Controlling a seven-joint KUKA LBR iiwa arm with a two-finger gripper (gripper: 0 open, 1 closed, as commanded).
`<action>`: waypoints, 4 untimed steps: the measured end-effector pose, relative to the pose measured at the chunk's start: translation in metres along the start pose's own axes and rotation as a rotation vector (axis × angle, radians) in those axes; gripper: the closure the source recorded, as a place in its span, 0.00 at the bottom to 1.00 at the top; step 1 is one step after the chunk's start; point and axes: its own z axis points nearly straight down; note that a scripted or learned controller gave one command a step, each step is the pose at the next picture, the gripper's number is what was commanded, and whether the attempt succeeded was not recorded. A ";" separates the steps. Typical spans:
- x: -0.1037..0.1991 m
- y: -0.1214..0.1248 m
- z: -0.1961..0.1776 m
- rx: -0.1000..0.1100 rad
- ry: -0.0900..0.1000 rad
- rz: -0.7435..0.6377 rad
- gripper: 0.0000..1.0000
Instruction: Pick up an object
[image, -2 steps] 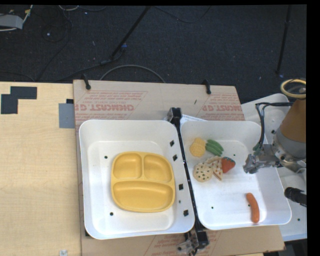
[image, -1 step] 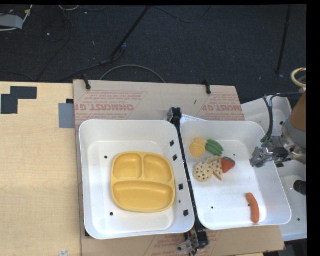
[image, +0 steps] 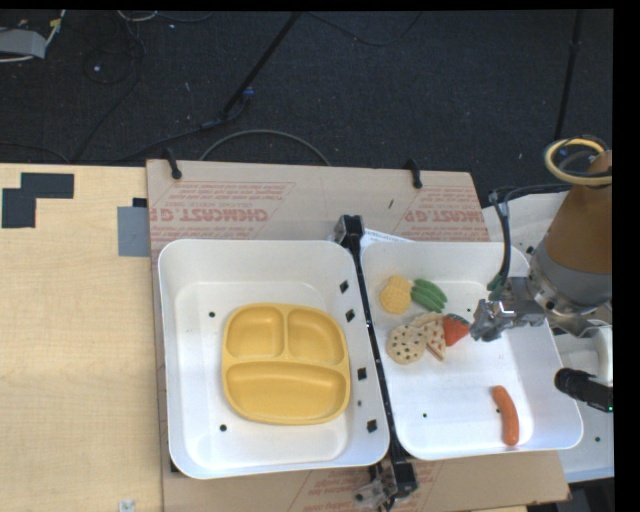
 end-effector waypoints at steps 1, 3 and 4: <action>0.064 -0.005 -0.001 0.001 0.000 -0.001 1.00; 0.172 -0.021 -0.018 0.002 0.000 -0.001 1.00; 0.236 -0.025 -0.017 0.001 -0.001 -0.002 1.00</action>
